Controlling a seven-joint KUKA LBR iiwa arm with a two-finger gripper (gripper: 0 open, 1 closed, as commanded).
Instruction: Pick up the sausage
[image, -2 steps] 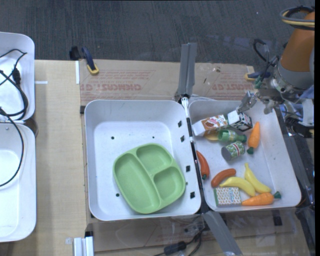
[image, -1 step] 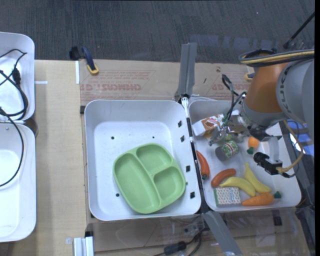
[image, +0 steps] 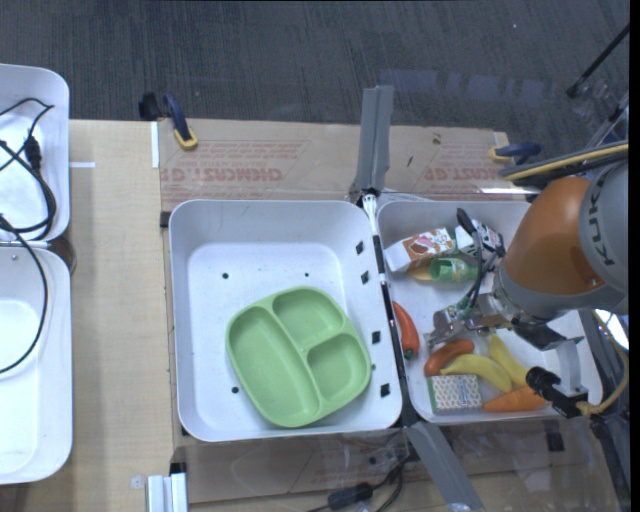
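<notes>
1. The sausage (image: 449, 356), reddish, lies in the right bin (image: 400, 218), lower centre, its long axis running lower left to upper right.
2. The left bin (image: 185, 300) holds a green divided plate (image: 298, 356).
3. The right bin also holds bananas (image: 490, 368), carrots (image: 514, 401) and a green bottle (image: 446, 269).
4. The gripper (image: 458, 322) hovers just above the sausage; whether its claw is spread cannot be told.

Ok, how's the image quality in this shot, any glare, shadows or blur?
Camera view: even, soft lighting; faint shadows under the green plate and along the left bin wall. The white bins look bright but not blown out. Small items around the gripper are soft and low in detail.
</notes>
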